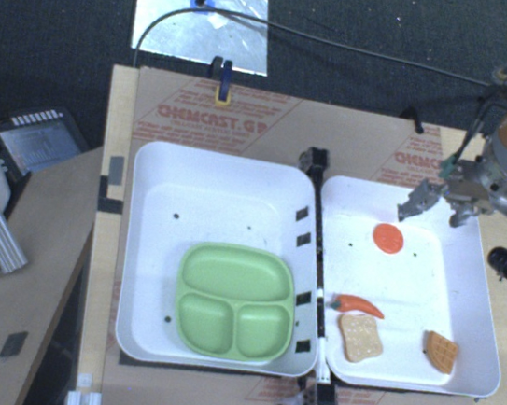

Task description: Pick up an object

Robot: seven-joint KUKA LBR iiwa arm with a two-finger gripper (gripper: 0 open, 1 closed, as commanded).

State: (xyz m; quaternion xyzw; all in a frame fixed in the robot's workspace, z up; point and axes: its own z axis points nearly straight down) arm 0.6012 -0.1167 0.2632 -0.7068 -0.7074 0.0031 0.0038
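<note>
While the gripper (438, 208) hangs above the far edge of the right bin (486, 350), its two fingers (412, 208) stand spread apart with nothing between them, a posture that suits an approach, not a carry. Just below and near them on the bin floor lies the orange-red disc (388, 238), flat and well apart from its neighbours, so it is probably the easiest target. Toward the near wall rest three more candidates: a red chilli-like piece (360, 305) touching or just beside a slice of toast (360, 337), and a small waffle piece (440, 351) close to the right corner. Crowding against wall or neighbour would likely hamper a grasp on these. Occupying the left bin (157, 183), a green divided plate (235, 301) sits toward the near side. Both bins rest side by side on cardboard (274, 125) laid over the worktop (63, 216), within the arm's reach.
</note>
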